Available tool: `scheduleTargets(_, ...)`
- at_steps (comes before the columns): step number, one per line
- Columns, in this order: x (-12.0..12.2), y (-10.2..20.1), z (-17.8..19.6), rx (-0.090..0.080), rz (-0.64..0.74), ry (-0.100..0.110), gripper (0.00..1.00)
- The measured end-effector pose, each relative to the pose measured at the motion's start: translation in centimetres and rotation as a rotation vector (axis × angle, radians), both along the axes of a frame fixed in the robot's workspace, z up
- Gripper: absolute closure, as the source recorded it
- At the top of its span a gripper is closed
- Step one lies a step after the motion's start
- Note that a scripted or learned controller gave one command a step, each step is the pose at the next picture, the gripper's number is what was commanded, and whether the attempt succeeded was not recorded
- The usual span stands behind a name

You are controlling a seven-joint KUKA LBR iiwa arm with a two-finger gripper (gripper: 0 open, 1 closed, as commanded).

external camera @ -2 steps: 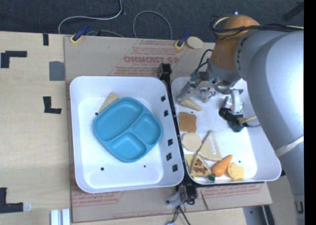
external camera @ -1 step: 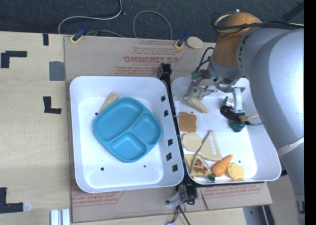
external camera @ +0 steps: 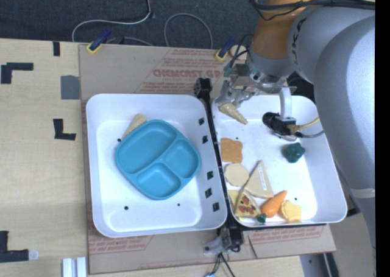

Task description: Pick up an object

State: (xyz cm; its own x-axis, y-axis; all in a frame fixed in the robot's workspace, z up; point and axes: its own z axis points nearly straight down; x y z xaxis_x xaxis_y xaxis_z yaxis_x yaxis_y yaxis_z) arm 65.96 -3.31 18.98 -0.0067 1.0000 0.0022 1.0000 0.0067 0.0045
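Note:
My gripper [external camera: 235, 103] hangs over the far left corner of the right bin [external camera: 326, 175]. Its fingers are closed on a tan cone-shaped piece [external camera: 233, 112] that sticks out below the fingertips, pointing right and down. Further into the bin lie a brown toast slice [external camera: 231, 150], a round cream biscuit [external camera: 236, 175], a pale sandwich wedge [external camera: 262, 180], a pizza slice [external camera: 245, 204], an orange carrot [external camera: 274, 203], a yellow chunk [external camera: 292, 211] and a teal lump [external camera: 294, 152].
The left bin [external camera: 103, 209] holds a blue divided plate [external camera: 159, 158] with a tan piece [external camera: 135, 125] peeking out from under its far edge. The grey arm [external camera: 341, 56] looms over the right bin's far right side. A black part with cables [external camera: 277, 123] hangs below the wrist.

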Motion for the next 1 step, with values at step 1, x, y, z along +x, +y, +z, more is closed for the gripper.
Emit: scheduleTargets(1,-4.64,4.77,-0.59,-0.001,-0.002,0.009,1.0)
